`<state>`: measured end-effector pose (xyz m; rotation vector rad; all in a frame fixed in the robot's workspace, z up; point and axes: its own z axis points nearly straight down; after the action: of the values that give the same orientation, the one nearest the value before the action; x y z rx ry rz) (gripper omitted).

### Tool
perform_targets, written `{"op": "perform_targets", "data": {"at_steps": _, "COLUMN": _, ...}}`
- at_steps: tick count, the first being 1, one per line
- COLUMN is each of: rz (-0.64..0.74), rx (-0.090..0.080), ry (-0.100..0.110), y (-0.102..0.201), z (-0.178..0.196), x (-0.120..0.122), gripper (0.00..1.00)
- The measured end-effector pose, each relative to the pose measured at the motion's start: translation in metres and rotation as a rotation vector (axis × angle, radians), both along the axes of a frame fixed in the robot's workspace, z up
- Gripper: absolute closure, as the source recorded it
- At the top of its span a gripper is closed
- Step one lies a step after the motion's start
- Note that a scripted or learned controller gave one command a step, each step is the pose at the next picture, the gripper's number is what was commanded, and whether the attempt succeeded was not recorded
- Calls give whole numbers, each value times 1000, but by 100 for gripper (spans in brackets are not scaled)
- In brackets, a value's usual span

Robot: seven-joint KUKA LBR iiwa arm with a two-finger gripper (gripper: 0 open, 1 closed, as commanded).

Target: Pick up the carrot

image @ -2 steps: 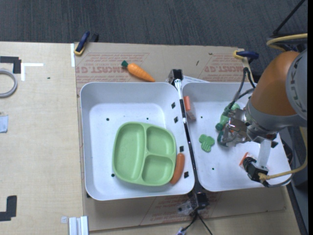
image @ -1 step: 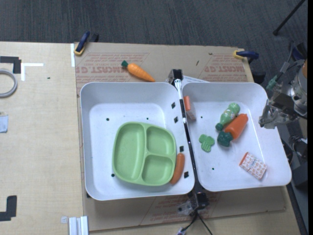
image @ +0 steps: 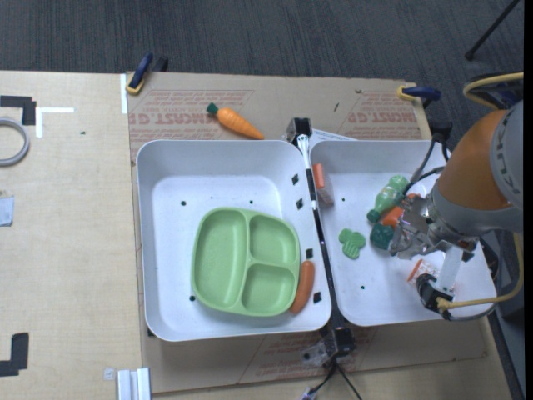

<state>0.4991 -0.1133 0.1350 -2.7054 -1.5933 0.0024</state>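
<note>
The carrot (image: 236,122), orange with a green top, lies on the brown cardboard behind the left bin (image: 166,223), outside both bins. My gripper (image: 402,233) is far from it, low in the right bin (image: 366,298), among a cluster of small toys. A small orange piece (image: 391,217) and a dark green piece (image: 381,237) sit right against the gripper's left side. The arm's orange band (image: 483,169) rises above the bin's right edge.
A green divided plate (image: 247,262) fills much of the left bin, with a sausage (image: 304,286) at its right rim. The right bin holds a pale green toy (image: 391,192), a green leafy toy (image: 352,242) and a small brown item (image: 320,180).
</note>
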Motion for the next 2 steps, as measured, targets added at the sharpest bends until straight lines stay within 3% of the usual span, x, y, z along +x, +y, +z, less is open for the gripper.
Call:
{"op": "perform_targets", "data": {"at_steps": 1, "rz": -72, "rx": -2, "ry": -2, "y": -7, "z": 127, "x": 6, "gripper": 100}}
{"op": "perform_targets", "data": {"at_steps": 2, "rz": 21, "rx": 0, "ry": 0, "y": 9, "z": -29, "x": -22, "gripper": 100}}
